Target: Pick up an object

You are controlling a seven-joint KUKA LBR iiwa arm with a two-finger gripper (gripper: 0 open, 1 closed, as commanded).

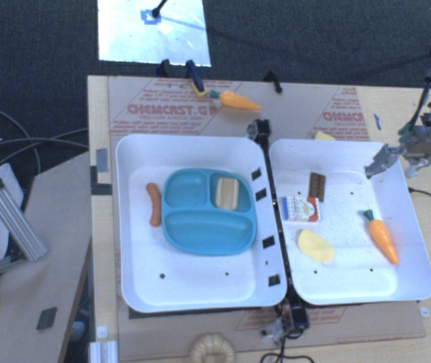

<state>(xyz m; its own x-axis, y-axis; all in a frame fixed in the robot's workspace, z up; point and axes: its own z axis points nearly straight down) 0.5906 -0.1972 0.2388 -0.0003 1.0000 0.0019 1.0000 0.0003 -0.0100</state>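
Robotics lab: white bins (200, 297), toy food, cables (19, 138).

Light was bright and even from overhead; both white bins (200, 293) were near overexposed, with soft short shadows. A shiny metal sheet (153, 21) at top threw glare. The dark floor (314, 21) looked grainy. Overall focus was soft, low resolution, and the gripper (386, 161) was slightly blurred.

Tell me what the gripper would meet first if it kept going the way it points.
Probably the bare floor of the right bin, ahead of the gripper; the chocolate bar lies further along. Depth is unclear.
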